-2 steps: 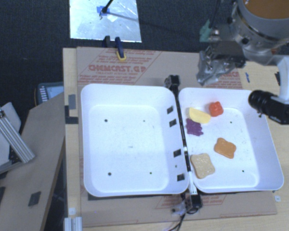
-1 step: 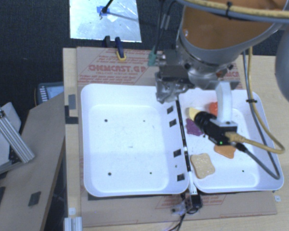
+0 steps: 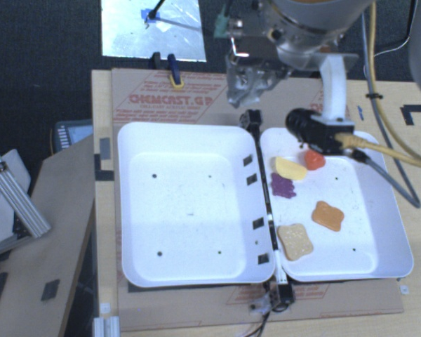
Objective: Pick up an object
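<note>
The right bin (image 3: pixel 379 258) holds several small toy foods. A yellow piece (image 3: pixel 289 168) and a red piece (image 3: pixel 314 161) lie near its back left. A purple cluster (image 3: pixel 283 187) sits just in front of the yellow one. An orange piece (image 3: pixel 328 216) and a beige bread slice (image 3: pixel 295 241) lie toward the front. My gripper (image 3: pixel 250 84) hangs high over the back edge of the bench, above the divide between the two bins, apart from all the pieces. Nothing shows beneath it.
The left bin (image 3: pixel 189 202) lies beside the right one, joined by black clips (image 3: pixel 258 181) along the middle. A black fitting (image 3: pixel 317 130) and yellow cable (image 3: pixel 386 153) hang over the right bin's back. A shiny plate (image 3: pixel 153 20) lies behind the bench.
</note>
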`<state>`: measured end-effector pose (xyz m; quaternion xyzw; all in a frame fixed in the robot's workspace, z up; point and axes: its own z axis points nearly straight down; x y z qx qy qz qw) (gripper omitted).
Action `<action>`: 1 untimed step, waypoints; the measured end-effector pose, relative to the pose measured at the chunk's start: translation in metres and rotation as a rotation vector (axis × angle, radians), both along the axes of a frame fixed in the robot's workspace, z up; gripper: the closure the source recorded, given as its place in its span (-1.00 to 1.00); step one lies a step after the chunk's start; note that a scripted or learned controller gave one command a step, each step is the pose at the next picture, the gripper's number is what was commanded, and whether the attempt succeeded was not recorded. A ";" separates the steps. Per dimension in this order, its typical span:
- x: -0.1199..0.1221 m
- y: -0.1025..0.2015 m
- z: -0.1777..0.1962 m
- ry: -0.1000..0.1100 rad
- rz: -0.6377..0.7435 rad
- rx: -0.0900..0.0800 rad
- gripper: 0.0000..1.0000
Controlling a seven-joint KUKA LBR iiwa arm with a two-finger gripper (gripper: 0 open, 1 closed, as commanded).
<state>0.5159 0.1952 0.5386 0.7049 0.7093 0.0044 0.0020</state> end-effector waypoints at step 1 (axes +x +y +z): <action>-0.001 0.000 0.008 0.004 0.004 -0.001 1.00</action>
